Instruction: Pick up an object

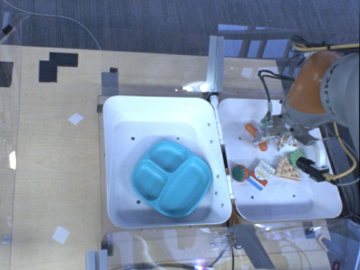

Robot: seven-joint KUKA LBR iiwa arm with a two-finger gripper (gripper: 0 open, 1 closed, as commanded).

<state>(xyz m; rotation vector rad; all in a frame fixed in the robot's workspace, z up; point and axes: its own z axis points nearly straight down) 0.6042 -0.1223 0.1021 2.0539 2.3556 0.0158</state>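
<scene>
My gripper [271, 128] hangs low over the back middle of the right bin [281, 204]. Small objects lie around it. An orange piece [250, 129] is just to its left, and a second orange piece [262, 146] is just in front of it. A white and red item [288, 142] lies at its right, beside a green piece [296, 158]. Further forward are a tan pizza-like wedge [287, 171], a white box with blue and red edges [260, 175] and a green and red ball [241, 173].
The left bin [121, 151] holds a blue divided plate [171, 177]. A raised rim [220, 151] separates the two bins. The arm [323, 89] reaches in from the right over the right bin's back corner.
</scene>
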